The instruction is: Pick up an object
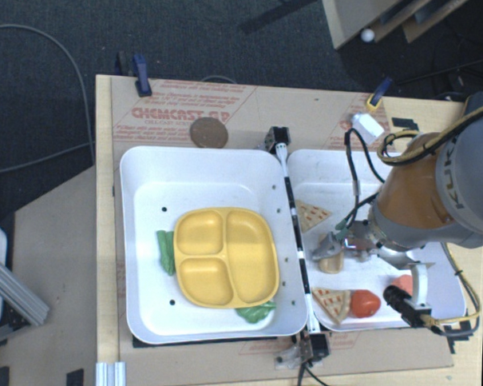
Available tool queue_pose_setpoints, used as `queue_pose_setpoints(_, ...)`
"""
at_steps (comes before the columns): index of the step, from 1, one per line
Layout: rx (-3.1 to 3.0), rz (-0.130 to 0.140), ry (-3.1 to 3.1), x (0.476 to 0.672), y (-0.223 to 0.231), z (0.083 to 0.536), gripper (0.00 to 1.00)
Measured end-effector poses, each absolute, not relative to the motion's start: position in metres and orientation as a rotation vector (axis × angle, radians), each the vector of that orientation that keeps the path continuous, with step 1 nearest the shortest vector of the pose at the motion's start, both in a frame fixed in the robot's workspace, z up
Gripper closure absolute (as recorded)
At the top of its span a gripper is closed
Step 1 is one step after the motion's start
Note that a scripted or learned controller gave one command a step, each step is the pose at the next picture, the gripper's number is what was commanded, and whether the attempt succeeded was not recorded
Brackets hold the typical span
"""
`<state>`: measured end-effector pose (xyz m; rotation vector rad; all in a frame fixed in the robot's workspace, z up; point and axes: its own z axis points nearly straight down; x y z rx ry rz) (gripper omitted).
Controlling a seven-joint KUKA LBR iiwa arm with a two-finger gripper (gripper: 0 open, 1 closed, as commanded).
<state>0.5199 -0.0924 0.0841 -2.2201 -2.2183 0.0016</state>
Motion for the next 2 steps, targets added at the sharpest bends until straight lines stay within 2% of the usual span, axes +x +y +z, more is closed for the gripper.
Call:
queue_pose_setpoints(1,-2.222,0.0,-2.218,0.52,-0.092,0.094,1.0)
queue_pose_setpoints(2,-2.22,-0.003,-2.224,0.582,-0.04,0.185,1.0)
